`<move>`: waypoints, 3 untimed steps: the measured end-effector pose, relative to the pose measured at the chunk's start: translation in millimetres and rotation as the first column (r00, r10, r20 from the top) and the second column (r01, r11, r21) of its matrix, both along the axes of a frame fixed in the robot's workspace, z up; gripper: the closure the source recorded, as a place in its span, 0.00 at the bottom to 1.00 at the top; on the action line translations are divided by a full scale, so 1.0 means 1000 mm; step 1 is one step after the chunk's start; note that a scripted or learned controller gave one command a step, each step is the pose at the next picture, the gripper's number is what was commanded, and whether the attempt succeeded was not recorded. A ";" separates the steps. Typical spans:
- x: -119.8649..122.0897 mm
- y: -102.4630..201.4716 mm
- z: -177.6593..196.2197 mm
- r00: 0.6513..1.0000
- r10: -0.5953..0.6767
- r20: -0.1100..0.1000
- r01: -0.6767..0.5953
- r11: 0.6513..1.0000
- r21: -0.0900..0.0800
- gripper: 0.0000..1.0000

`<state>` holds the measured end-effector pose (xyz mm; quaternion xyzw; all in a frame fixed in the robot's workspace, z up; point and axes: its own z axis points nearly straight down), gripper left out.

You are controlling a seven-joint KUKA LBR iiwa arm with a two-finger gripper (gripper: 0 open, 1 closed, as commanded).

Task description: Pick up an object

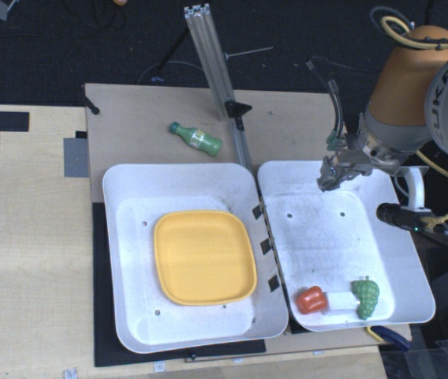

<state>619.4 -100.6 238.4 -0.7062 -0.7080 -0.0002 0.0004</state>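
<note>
Overhead, the grey KUKA arm with its orange band (413, 73) reaches in from the right and hangs its dark two-finger gripper (330, 178) over the far edge of the right-hand shallow white plastic bin (342, 247), high above the bin floor and well apart from anything it might lift; whether it is open or shut cannot be told at this angle, and nothing shows between its tips. The candidates for the pick lie at the opposite, near end of that bin: a small red pepper-shaped toy (311, 299) and a knobbly green broccoli-like toy (366, 295), close together with a pale strip between them, both resting loose on the floor where the gripper could come down from above. The left-hand white bin (121, 204) holds a square yellow plastic plate with rounded corners (205, 256), lying flat and taking up most of the floor. A small green plastic bottle (196, 138) lies on its side on the tan bench (287, 125) behind the bins, beside a slanted grey aluminium rail (216, 58), outside either container. Judging by the gap between gripper and toys, the pick has not yet begun.
</note>
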 end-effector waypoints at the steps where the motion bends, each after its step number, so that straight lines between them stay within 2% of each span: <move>1: 0.005 0.042 -0.006 1.000 0.000 -0.001 0.000 1.000 0.000 1.00; 2: 0.016 0.096 0.003 1.000 0.001 0.000 -0.001 1.000 0.000 1.00; 3: 0.029 0.143 -0.012 1.000 0.000 -0.002 0.000 1.000 0.000 1.00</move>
